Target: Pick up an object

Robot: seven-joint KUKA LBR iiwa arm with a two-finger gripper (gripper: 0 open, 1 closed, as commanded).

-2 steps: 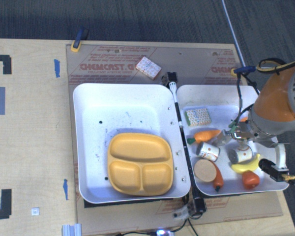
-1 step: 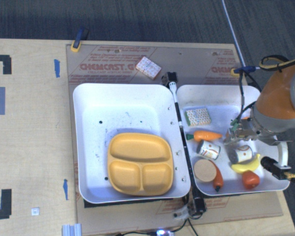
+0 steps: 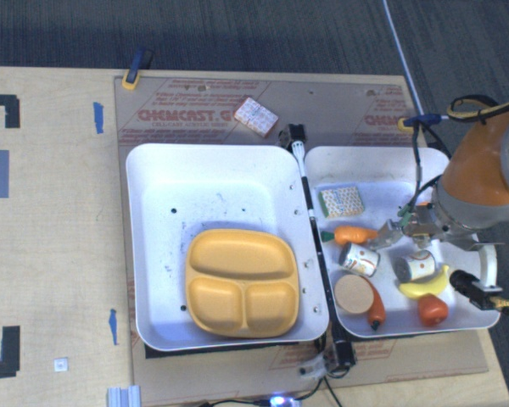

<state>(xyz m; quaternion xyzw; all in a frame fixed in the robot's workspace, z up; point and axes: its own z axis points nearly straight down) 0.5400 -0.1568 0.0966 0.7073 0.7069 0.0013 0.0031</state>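
Camera view: can beneath claw

Divided tray in left bin, small items in right bin

Dark blue-grey carpet floor up top. Light wood bench w/ blue tape bits, black corner marks. Brown cardboard sheet, red print, under the bins. Lighting even, no hard shadows.
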